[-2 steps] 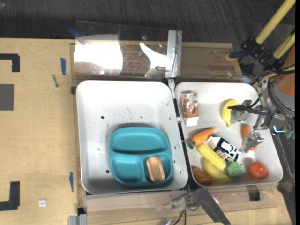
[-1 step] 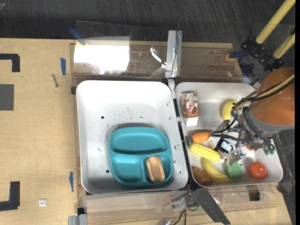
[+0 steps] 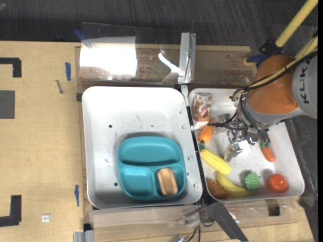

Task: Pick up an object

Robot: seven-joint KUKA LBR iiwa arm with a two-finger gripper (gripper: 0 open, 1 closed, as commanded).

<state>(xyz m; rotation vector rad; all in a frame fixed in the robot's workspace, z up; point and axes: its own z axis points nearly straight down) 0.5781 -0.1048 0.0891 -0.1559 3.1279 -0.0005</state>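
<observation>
Camera view, from above at a slant. Bench: tan surface bearing two shallow white bins side by side. Left bin: holds one teal divided tray set toward the near edge; a brown bread roll lies in the tray's near-right compartment. Right bin: holds the loose items. A printed cup stands in the far-left corner. A small orange piece lies just below the cup, close to the bin's left wall. An ear of corn lies on a slant near the left wall, with a banana just beside it toward the near edge and a dark brown item tucked in the near-left corner, touching the banana. A green broccoli sits at the banana's right end, and a tomato rests beside it near the bin's right corner. A carrot lies by the right wall, close to the arm's wrist. Arm: grey with an orange band, reaching over the right bin's far half. Gripper: pointing down over the bin's middle, between the corn and the carrot; whether it is released or clenched cannot be told, and nothing is seen in its grasp.
</observation>
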